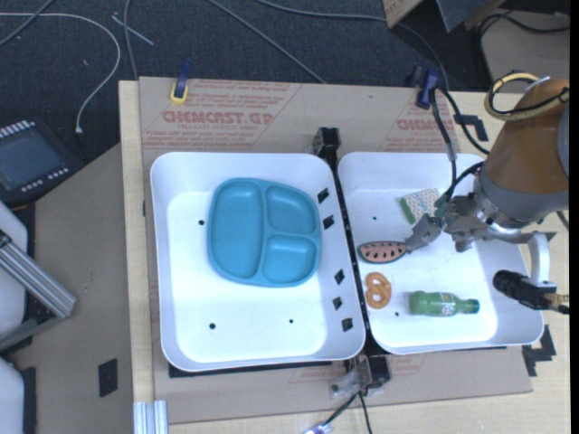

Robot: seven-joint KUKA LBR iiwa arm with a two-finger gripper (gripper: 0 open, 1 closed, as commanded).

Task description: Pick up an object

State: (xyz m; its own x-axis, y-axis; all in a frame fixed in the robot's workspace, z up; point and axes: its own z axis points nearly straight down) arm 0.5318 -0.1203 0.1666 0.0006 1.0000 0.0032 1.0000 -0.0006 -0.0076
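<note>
**Claw over the right bin, four small things below it**

Camera view: The arm (pixel 529 165) is cut off by the right edge, so its base is not seen, and its grey and orange bulk hides part of the right bin's (pixel 470 333) far right side. The claw (pixel 432 229) is seen low over that bin, its fingers pointing left; whether they are spread or pressed together cannot be told, since they are dark and small against the wrist. Nothing is seen between them. A green-and-white patterned piece (pixel 418 204) is partly covered by the claw and its shape is hard to make out.

Just left of the claw, near the bin's left wall, a brown oval piece with dark specks (pixel 382 252) is laid. Below it a pretzel-shaped toy (pixel 377 289) is set, and beside that a green bottle (pixel 441 305) lies on its side, cap to the right. Open white floor is left along the bin's near edge and its upper left corner.

In the left bin (pixel 181 324) one blue divided tray (pixel 264 231) is placed, with bare floor around it on all sides.

Two bins are counted on the tabletop (pixel 271 107); four small objects in the right, one tray in the left.
</note>
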